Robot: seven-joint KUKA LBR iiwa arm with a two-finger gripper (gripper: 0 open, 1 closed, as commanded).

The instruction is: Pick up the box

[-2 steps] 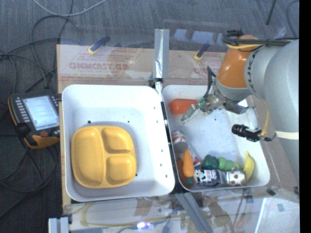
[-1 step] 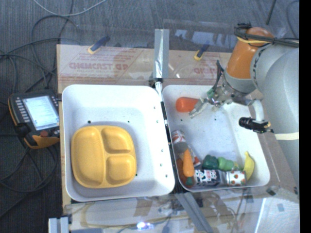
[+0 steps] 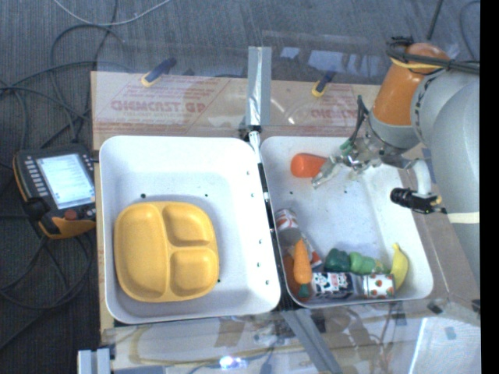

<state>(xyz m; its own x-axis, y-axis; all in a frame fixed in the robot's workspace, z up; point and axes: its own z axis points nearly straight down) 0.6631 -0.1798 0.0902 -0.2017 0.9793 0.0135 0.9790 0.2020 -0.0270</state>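
1. The end effector (image 3: 337,166) hung over the upper part of the right bin (image 3: 374,209), at the tip of the grey arm (image 3: 448,131) with its orange band, which reached in from the right.
2. Its fingers were spread apart, with nothing between them.
3. An orange-red object (image 3: 307,164) lay just beside the end effector on its left, apart from the fingers.
4. The box (image 3: 333,284), white with dark print, lay well below the end effector, against the bin's near wall.
5. Touching the box on its right was a white piece with red spots (image 3: 377,285); a green toy (image 3: 350,260) sat just above them.
6. A banana (image 3: 399,265) lay in the lower right corner, and a carrot (image 3: 299,262) and a small can (image 3: 286,221) lay along the left wall, below and left of the end effector.
7. Far to the left, the left bin (image 3: 179,150) held a yellow divided plate (image 3: 166,249).
8. A pendant (image 3: 53,184) lay on the floor past the surface (image 3: 179,107).
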